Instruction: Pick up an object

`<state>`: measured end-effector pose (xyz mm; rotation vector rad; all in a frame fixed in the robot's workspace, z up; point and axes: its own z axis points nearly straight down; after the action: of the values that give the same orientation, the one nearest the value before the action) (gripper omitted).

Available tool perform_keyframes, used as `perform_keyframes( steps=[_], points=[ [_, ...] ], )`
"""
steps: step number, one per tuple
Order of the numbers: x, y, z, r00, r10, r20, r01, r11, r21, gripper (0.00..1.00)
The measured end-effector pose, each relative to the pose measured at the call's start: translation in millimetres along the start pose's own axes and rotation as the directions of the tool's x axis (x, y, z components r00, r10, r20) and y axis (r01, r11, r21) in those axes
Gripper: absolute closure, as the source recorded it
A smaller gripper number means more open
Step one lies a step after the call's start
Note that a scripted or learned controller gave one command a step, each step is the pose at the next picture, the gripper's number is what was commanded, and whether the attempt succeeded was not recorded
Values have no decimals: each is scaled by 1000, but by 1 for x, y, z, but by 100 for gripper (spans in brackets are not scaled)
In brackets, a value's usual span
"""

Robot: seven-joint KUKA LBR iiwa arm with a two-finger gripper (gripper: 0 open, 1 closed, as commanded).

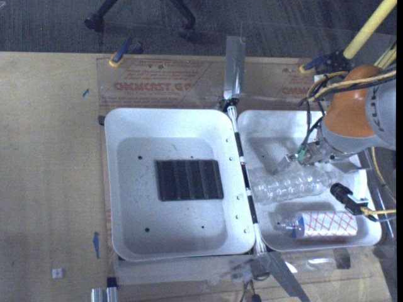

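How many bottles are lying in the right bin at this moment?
2. A clear plastic bottle lies across the middle of the right bin, near the tool. A bottle with a red-checked label lies along the near edge. The arm may hide others.

I'm seeing two white bins: the left bin [126, 137] carries a dark ribbed rectangle [189, 180] at its centre. In the right bin [264, 123], a clear plastic bottle [291, 185], and a white tube [325, 224] crossed with a red lattice pattern. The arm [365, 109] shows grey with its orange band. The bench [44, 168] is tan.
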<state>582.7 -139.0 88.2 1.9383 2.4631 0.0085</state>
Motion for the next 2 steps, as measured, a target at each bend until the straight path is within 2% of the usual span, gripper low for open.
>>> perform_keyframes(
  steps=[1,2],
  points=[
    [-33,-25,-2,999,-44,-2,44,999,7,0],
    [-55,13,1,997,-75,2,75,997,2,0]
  ],
)
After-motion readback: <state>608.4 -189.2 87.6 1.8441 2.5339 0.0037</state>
